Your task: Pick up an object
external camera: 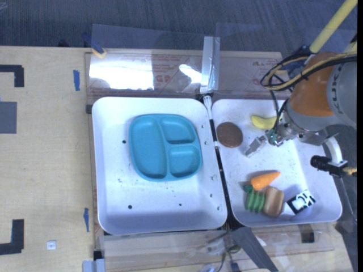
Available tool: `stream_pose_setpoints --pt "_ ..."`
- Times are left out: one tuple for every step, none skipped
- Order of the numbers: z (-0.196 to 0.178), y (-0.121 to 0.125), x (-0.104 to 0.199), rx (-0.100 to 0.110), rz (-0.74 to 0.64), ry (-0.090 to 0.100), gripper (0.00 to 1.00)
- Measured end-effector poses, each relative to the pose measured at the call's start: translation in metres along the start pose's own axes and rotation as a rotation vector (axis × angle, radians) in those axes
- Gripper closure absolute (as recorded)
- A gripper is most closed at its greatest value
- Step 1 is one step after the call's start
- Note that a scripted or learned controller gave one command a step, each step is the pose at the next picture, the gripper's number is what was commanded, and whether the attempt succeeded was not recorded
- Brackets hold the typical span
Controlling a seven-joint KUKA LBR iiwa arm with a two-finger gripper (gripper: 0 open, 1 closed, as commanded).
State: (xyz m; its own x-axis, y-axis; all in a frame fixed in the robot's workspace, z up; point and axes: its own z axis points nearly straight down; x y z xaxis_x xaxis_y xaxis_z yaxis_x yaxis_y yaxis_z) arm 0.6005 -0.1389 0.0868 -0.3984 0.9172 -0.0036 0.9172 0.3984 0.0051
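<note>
Right bin (332, 208), your candidates: carrot (265, 179) at lower centre, likely light, rigid, slick, best pinched across its thick middle; brown disc (229, 134) at upper left, flat, hard to grasp. Gripper (255, 145) hangs between them, apparently holding nothing; whether open or closed, cannot tell.

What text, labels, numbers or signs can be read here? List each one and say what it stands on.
No text can be read.
Faint reddish print on the clear sheet behind the bins: too blurred to read.
Black-and-white pattern on the small black block in the right bin: a marker, not letters.
Blue divided plate, brown disc, toy carrot: unmarked, as far as shows.
</note>
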Motion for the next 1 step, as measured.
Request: stream_pose_setpoints --pt "-0.0086 0.0513 -0.0183 0.049 0.031 0.026 0.00"
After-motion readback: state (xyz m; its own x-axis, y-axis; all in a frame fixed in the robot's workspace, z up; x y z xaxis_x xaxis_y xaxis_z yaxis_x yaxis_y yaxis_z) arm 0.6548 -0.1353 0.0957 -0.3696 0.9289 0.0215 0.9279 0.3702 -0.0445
